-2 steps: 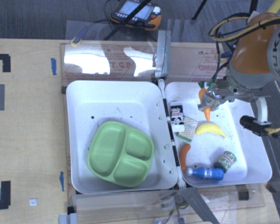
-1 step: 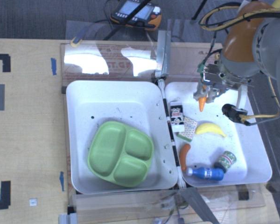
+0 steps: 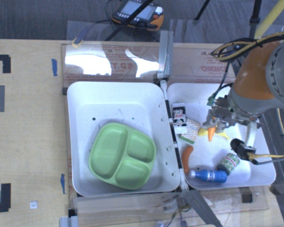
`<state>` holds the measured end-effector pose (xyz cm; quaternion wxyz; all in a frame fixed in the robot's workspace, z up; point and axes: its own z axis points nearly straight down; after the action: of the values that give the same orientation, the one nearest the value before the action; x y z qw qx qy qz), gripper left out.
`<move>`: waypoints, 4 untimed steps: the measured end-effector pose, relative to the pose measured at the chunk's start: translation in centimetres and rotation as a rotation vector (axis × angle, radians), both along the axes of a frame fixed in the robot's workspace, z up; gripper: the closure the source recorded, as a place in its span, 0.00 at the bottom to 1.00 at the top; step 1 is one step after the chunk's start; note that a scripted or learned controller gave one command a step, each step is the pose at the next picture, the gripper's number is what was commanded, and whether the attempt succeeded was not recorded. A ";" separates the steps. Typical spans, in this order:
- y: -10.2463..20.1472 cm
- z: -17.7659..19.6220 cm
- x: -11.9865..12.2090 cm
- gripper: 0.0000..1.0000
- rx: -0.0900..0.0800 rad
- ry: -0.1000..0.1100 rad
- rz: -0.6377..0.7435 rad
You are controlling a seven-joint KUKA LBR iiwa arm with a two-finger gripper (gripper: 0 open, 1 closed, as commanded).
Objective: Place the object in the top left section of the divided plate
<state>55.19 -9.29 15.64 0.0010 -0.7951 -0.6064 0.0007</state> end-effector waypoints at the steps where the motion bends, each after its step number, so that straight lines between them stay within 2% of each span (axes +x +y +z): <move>1: 3.6 2.7 -4.4 1.00 0.001 0.001 0.006; 2: 7.4 10.6 0.8 1.00 -0.001 -0.001 -0.052; 3: 2.2 2.7 -5.1 1.00 -0.001 0.000 0.011; 4: 6.7 3.9 -1.0 1.00 -0.001 -0.003 0.157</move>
<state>54.15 -2.58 19.58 -0.0003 -0.7452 -0.6668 -0.0002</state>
